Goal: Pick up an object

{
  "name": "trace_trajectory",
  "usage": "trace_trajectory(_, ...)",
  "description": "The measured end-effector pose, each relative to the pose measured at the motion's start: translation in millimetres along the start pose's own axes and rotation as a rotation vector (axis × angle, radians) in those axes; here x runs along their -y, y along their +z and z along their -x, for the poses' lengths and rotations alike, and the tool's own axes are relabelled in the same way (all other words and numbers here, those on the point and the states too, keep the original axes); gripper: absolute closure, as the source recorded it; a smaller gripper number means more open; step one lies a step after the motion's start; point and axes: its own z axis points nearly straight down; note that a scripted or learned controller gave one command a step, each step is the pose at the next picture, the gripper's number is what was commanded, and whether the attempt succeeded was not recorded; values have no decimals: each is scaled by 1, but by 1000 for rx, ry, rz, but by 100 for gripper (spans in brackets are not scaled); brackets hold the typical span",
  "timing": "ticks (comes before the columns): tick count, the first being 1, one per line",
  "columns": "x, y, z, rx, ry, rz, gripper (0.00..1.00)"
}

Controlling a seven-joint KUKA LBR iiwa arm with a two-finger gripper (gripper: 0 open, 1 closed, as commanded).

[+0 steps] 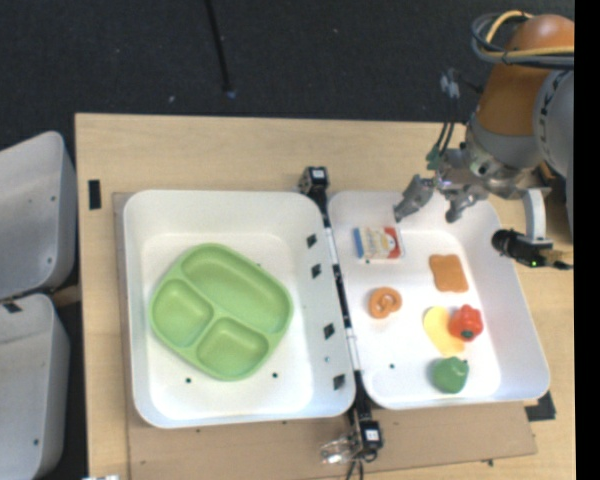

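Note:
My gripper [436,202] hangs over the far edge of the right bin [510,368], its two fingers spread apart with nothing between them. Just below and left of it lies a small white packet with red and blue print [378,243]. Further forward in the same bin are a tan bread slice [448,273], an orange pretzel-like ring [384,302], a yellow piece [438,329] touching a red pepper [466,322], and a green pepper [448,374].
The left bin [145,388] holds a green divided plate [220,311]. A black clip row [330,298] runs along the seam between the bins. The arm's orange band [520,78] rises at the upper right.

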Motion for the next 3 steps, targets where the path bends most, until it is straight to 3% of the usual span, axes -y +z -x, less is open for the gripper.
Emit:
trace_trajectory(1, -3, -8, 0, 1, -2, 13, 0)
trace_trajectory(3, -1, 104, -4, 4, -1, 12, 0)
